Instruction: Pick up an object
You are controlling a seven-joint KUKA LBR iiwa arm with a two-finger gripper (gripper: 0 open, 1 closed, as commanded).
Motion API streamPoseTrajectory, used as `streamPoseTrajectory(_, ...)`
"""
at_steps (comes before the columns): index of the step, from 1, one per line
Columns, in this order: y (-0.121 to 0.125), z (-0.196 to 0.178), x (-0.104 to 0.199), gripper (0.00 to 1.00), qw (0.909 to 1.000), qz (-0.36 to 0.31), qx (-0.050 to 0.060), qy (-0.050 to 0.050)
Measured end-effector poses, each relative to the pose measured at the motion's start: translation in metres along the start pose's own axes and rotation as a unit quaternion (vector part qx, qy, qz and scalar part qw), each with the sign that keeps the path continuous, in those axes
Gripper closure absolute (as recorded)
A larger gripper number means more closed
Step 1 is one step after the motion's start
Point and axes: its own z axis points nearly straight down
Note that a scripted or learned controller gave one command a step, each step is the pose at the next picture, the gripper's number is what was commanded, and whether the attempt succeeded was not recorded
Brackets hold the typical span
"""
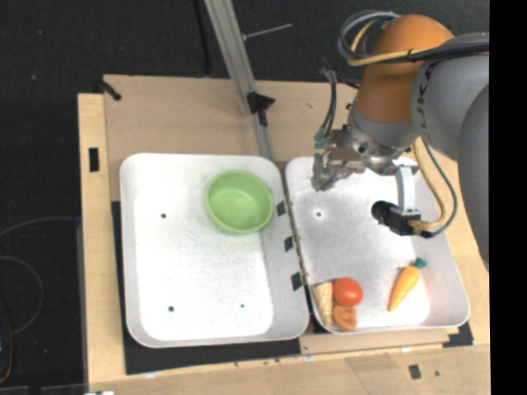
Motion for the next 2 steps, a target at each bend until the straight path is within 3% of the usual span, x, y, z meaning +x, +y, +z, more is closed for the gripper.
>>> streamPoseTrajectory(2, -0.015, -0.013, 0.096, 1.0, 1.0, 0.0, 0.0, 0.001)
